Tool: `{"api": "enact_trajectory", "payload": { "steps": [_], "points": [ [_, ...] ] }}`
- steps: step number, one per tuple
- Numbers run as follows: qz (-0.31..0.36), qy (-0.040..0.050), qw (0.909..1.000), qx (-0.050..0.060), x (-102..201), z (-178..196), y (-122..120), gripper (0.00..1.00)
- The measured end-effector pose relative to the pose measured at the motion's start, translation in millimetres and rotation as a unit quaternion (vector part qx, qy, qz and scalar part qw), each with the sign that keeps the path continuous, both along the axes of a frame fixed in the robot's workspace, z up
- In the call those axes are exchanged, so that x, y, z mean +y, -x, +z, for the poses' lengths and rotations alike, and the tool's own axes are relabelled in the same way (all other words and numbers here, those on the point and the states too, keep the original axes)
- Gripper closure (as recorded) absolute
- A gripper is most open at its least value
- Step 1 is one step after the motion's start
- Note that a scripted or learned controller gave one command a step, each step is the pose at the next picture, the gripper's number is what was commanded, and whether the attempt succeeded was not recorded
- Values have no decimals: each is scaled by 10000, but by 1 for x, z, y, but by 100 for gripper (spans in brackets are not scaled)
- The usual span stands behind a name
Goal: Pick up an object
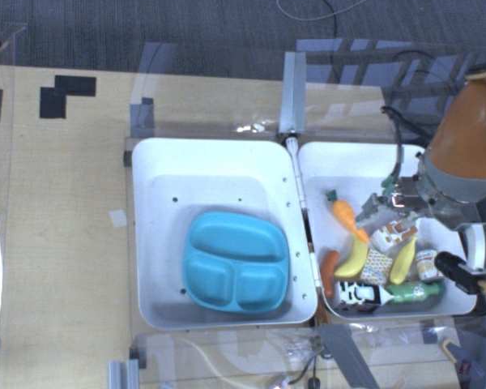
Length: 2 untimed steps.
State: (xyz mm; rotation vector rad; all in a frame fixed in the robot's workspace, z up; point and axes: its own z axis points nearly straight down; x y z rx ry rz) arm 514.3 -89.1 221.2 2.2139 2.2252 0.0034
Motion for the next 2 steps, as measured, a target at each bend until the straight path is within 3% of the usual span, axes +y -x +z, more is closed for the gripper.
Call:
{"api": "enact_trajectory", "payload": {
  "steps": [1, 2],
  "points": [
    [742, 11, 9972, -49, -2, -130, -28, 0],
    [754, -1, 9971, -67, 0, -118, -30, 100]
  ]
}}
